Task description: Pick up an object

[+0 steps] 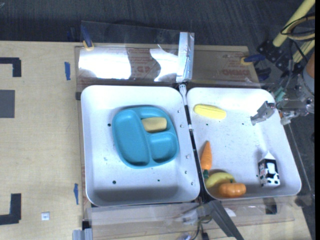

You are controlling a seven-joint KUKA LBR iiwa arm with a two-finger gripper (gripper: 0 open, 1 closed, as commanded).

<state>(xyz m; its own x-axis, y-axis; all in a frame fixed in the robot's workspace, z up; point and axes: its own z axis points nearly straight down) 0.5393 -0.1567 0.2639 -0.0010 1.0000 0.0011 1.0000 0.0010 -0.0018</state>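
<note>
Your gripper (263, 111) sits at the right bin's (235, 96) upper right corner, low over bare white floor, with the arm coming in over the right rim. Whether its jaws are spread or closed you cannot tell from this angle; nothing shows between them, so treat it as carrying nothing.

Working outward from there, the nearest candidate is the small milk carton (269, 172) with black cow patches, down the view from the gripper and close to the right wall, apparently standing upright. The yellow oblong piece, perhaps a toy banana (210, 112), lies to the gripper's left, about level with it and well apart, its long axis running left-right across the bin. I judge that the easier target: open floor all round it, and jaws closing across its short width would do.

Farther off, the carrot (206, 155) lies with its long axis up-down along the dividing wall, and below it a yellow piece (218, 178) and an orange piece (232, 189) touch each other in the lower left corner, crowded against the rim.

In the left bin (95, 134), a blue divided plate (145, 136) holds a pale yellow block (154, 124), farthest from you.
</note>
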